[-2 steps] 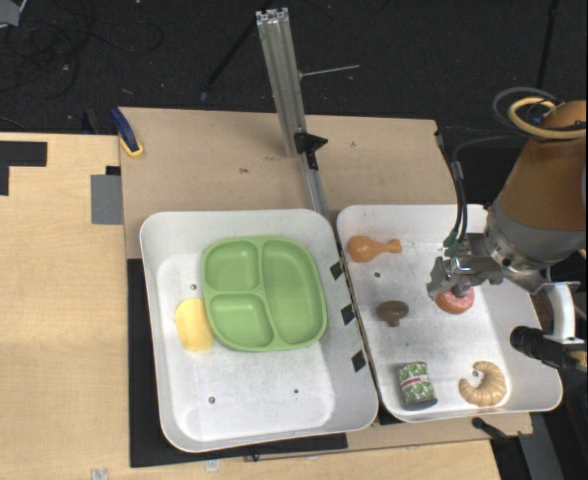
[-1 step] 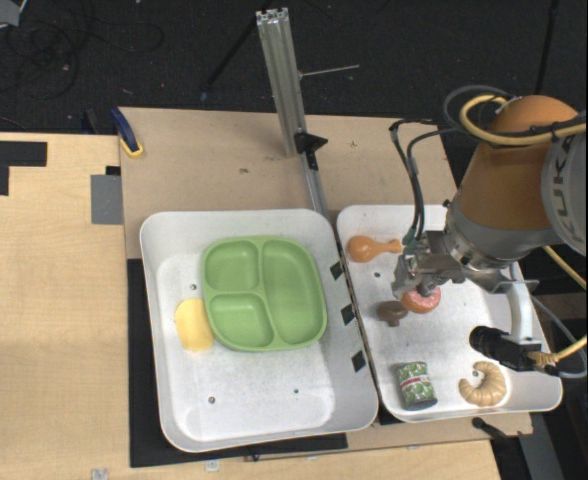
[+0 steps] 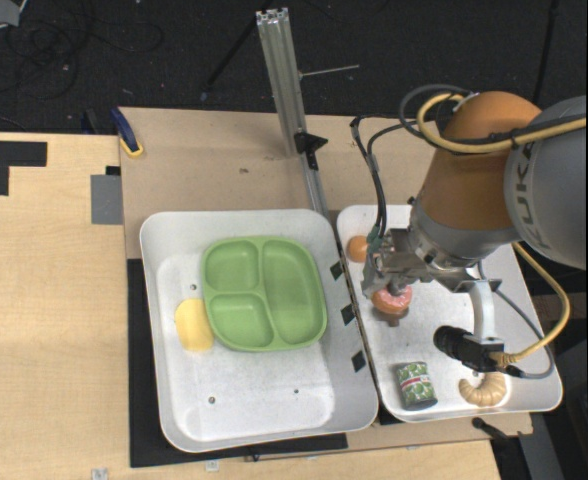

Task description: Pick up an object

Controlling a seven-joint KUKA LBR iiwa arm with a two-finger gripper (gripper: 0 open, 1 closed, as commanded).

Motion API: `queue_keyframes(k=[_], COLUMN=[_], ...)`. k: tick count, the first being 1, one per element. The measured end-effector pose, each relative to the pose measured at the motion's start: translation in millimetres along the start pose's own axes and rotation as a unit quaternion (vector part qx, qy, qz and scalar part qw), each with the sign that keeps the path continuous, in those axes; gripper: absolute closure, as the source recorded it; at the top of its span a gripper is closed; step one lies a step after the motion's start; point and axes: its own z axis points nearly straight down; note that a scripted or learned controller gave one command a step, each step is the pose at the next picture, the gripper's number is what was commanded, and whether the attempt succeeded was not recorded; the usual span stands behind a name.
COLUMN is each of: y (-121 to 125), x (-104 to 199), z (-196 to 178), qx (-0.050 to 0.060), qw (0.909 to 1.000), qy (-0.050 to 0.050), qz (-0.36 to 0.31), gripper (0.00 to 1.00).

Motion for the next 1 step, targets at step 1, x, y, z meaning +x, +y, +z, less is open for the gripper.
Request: queue_keyframes(k=[1], y=[-15.4], x=[56.2], z=[-3.0], qx=[0.001], qw=[1.0], qy=[0.0], qz=[0.0], gripper=[1.0])
